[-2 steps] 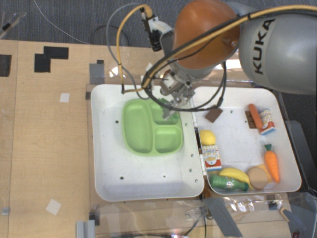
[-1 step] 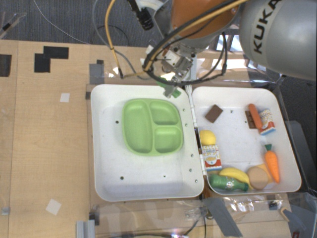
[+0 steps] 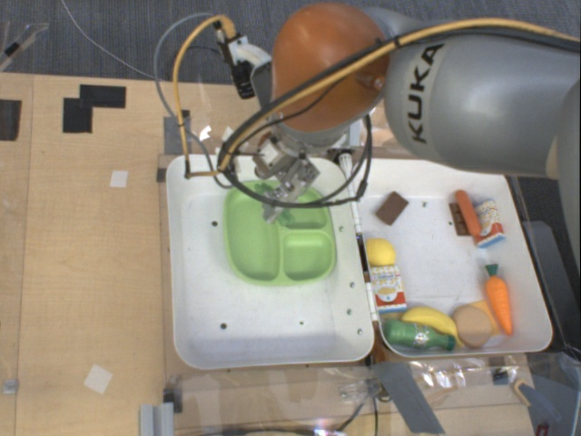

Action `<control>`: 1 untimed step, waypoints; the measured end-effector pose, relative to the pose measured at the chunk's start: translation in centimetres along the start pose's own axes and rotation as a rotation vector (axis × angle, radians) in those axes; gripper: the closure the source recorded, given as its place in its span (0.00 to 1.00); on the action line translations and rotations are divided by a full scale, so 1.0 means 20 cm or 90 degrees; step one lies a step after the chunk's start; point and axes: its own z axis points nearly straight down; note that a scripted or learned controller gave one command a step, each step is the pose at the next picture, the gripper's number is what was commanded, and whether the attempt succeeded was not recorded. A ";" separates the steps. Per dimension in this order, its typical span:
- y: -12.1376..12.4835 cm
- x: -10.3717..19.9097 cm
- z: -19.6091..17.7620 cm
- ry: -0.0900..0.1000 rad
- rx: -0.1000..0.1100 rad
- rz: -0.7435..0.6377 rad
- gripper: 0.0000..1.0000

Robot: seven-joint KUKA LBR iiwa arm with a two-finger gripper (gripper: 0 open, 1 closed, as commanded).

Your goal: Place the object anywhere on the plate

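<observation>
A green divided plate (image 3: 259,252) lies in the left white bin (image 3: 209,334). My gripper (image 3: 283,192) hangs under the orange wrist band, low over the plate's far edge, near the top right compartment. The wrist and cables cover much of the gripper, and I cannot make out any object at its tip. The plate's large left compartment and its lower right compartment show bare green.
The right bin (image 3: 531,334) holds a brown block (image 3: 392,208), an orange-red stick (image 3: 465,213), a small carton (image 3: 488,222), a lemon (image 3: 380,252), a second carton (image 3: 388,287), a banana (image 3: 427,318), a green item (image 3: 419,336), a carrot (image 3: 497,302) and a beige ball (image 3: 472,323).
</observation>
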 end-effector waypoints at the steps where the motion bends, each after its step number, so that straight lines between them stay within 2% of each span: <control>1: 0.00 0.01 -0.01 0.001 0.002 0.001 0.00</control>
